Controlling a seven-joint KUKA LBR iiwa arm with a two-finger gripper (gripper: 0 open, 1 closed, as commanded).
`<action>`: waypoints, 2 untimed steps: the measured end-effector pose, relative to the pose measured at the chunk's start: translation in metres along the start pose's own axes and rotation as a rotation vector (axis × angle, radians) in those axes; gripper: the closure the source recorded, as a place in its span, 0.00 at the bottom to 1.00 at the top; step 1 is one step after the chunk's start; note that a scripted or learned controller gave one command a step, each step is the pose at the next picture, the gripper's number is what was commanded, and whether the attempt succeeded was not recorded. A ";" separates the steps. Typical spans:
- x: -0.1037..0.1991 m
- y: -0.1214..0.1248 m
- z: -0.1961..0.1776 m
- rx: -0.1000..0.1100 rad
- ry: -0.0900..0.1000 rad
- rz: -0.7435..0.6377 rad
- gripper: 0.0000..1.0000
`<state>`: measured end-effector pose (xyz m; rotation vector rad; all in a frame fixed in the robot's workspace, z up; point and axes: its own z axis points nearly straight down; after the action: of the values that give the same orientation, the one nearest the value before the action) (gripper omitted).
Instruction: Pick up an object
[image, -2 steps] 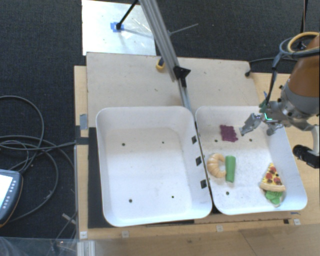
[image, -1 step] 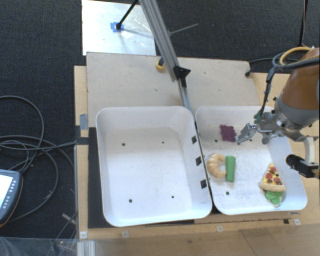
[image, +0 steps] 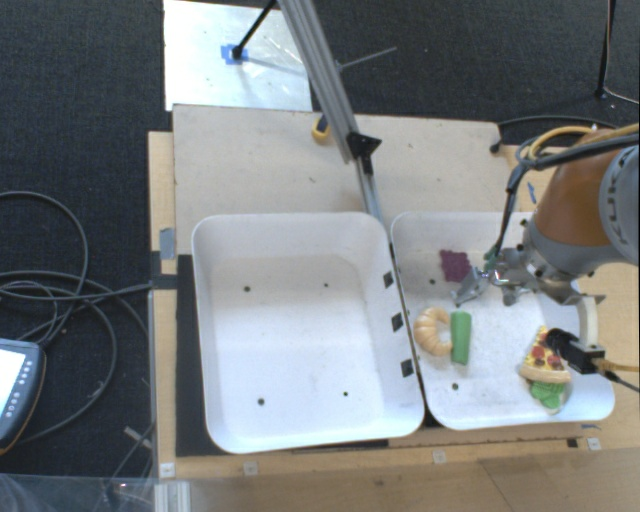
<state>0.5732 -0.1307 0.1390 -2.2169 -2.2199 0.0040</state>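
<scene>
Over the right bin (image: 600, 405) on the bench (image: 250, 160), the claw (image: 470, 291) hangs low, just above the green stick (image: 460, 337) and below the purple piece (image: 454, 264), probably lining up a pick; whether it is spread or closed I cannot tell, and nothing shows in it. Beside the stick lies a donut (image: 433, 331); right of it, a pizza slice (image: 546, 359) on a green lump (image: 547, 394).
</scene>
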 end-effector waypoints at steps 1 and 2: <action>0.000 0.000 0.051 -0.001 0.000 0.000 0.00; 0.000 0.002 0.037 -0.008 -0.001 0.001 1.00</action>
<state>0.5746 -0.1311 0.1017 -2.2227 -2.2234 -0.0034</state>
